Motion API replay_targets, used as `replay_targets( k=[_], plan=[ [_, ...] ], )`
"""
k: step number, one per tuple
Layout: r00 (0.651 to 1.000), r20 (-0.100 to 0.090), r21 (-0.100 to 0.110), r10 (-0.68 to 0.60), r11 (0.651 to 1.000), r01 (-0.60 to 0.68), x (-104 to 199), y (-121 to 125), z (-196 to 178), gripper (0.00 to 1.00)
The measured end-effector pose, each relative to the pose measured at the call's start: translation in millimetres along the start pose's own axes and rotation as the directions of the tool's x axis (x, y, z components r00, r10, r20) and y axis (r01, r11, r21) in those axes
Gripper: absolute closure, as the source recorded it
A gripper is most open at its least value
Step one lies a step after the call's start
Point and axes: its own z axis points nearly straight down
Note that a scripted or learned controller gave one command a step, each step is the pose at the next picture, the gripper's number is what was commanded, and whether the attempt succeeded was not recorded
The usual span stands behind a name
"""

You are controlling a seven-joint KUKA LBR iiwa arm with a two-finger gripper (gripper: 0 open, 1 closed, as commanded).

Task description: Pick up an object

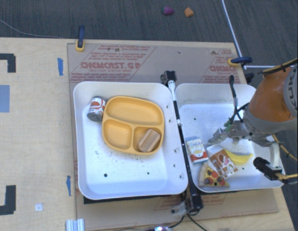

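You are watching the gripper (221,134) hanging low in the right bin (206,102), just above the cluster of items there: a small carton (195,148), a colourful packet (218,168) and a yellow banana-like piece (238,156). Its claw is looking spread and is gripping nothing, though at this angle that is hard to confirm. In the left bin (86,167), a yellow divided tray (132,124) is sitting beside a small can (95,109). Judging by this, the pick is not yet made; closing and lifting remain.
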Motion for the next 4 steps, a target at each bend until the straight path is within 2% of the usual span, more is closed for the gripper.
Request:
replay_targets(
  k=[1, 2, 3, 4],
  plan=[
    [1.0, 0.006, -0.008, 0.003, 1.0, -0.003, 32.7, -46.0, -1.0, 0.0],
    [1.0, 0.014, -0.017, 0.006, 1.0, -0.006, 29.5, -43.9, -12.3, 1.0],
    [1.0, 0.014, -0.016, 0.005, 1.0, -0.005, 29.7, -44.1, -12.1, 0.0],
    [1.0, 0.01, -0.01, 0.008, 1.0, -0.008, 40.1, -48.2, -1.5, 0.0]
  ],
)
